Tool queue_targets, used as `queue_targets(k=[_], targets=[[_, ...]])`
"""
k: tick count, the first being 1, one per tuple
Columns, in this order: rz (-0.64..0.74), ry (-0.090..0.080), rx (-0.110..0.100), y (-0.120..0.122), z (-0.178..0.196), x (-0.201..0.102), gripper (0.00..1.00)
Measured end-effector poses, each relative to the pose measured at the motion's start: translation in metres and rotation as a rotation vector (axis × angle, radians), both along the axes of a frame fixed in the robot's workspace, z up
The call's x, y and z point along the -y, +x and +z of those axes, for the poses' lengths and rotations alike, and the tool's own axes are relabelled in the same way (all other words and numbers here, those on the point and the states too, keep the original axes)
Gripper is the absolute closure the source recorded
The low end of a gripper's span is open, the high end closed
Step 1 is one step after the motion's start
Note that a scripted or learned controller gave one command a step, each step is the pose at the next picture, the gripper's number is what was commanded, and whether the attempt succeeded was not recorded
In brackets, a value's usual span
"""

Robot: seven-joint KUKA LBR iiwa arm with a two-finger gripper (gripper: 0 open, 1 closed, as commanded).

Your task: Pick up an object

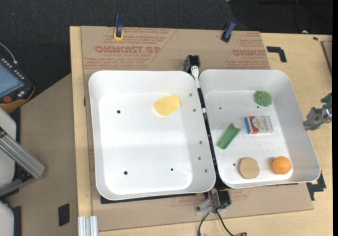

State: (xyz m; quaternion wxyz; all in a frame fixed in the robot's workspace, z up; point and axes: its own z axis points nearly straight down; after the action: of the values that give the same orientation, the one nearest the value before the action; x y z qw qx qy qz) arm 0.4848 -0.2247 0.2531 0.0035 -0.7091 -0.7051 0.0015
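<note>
Reaching in at the right edge, outside the right bin (296, 97), the pincer (317, 119), whose spread cannot be told, has the small carton (258, 124) nearest, lying leftward within that bin, long axis left-to-right

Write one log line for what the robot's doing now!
stage: approach | end effector: beside right bin | right bin: orange ball, green block | left bin: yellow piece
</note>
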Motion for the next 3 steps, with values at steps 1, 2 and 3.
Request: queue_targets(k=[1, 2, 3], targets=[[0.01, -0.005, 0.014, 0.028, 0.044, -0.034, 1.0], [0.001, 0.0, -0.002, -0.005, -0.049, 0.001, 1.0], [0.014, -0.006, 0.02, 0.054, 0.057, -0.064, 1.0]])
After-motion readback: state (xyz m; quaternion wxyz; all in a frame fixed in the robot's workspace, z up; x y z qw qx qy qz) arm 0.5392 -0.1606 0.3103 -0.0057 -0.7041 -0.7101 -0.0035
